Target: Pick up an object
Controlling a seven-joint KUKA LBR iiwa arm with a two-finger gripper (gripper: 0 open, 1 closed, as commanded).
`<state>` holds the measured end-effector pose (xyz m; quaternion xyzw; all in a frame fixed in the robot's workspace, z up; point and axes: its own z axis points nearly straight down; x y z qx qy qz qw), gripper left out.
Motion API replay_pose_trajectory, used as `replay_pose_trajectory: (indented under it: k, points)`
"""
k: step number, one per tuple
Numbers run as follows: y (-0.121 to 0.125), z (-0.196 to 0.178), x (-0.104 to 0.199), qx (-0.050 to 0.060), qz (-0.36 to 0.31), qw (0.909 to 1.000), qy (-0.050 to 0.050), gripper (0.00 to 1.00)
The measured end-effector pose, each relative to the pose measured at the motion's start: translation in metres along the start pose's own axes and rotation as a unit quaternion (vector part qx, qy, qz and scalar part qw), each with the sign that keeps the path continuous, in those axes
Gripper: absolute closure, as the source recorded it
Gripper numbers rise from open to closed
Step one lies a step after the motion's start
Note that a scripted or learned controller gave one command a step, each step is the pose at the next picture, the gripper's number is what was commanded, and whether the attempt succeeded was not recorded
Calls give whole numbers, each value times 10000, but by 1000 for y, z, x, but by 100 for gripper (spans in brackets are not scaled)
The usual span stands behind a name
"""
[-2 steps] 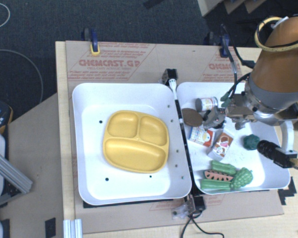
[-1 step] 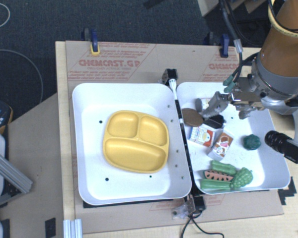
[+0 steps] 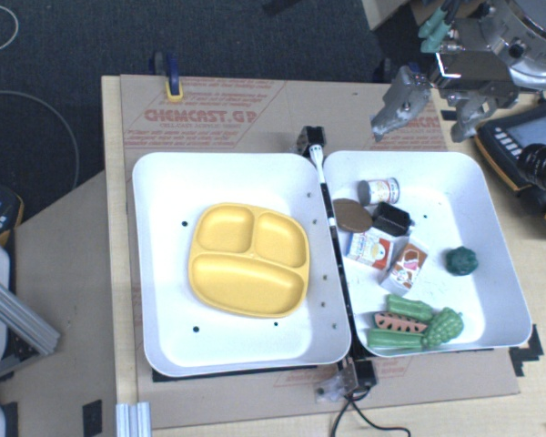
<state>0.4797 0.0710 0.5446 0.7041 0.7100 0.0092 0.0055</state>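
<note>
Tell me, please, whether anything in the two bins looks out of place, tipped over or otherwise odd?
Little stands out. In the right bin the small jar lies on its side, and the two cartons lie flat and askew among crowded toy food. The yellow divided plate sits flat in the left bin. The claw hangs above the bench, outside the bins.

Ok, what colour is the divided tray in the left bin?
Yellow: the three-compartment plastic tray, clear in the camera view.
</note>
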Motion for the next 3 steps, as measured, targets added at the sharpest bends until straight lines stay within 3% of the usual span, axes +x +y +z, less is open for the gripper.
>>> replay_pose_trajectory:
  k: [1,2,3]
  points:
    - [0,-2,-3,82,32,10000,-26,100]
    - [-5,153,7,190,46,9998,-42,100]
    - [-2,116,29,81,26,10000,-18,100]
